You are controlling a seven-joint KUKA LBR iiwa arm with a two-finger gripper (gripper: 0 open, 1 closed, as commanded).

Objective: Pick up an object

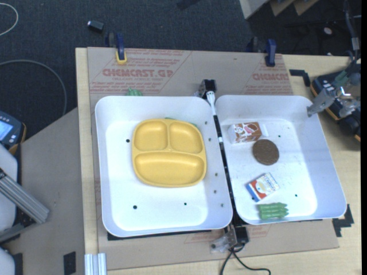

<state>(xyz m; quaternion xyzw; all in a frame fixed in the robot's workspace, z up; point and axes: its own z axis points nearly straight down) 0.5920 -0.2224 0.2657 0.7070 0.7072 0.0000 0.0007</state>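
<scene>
The gripper [319, 103] waits at the right bin's [321, 171] far rim; finger state: cannot tell. Descend squarely over the isolated brown disc [266, 152].

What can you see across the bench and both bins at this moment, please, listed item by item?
Bins: two, white, side by side on the bench.
Divided plate: one, yellow, three compartments, middle of the left bin.
Snack packet: one, white and brown, upper left of the right bin.
Round disc: one, brown, just below the packet.
Small carton: one, white with red and blue, lower part of the right bin.
Ridged green item: one, green, near the right bin's front edge.
Clamps: two, blue and yellow, on the board's far edge.
Gripper: one, grey metal, over the right bin's upper right rim.
</scene>
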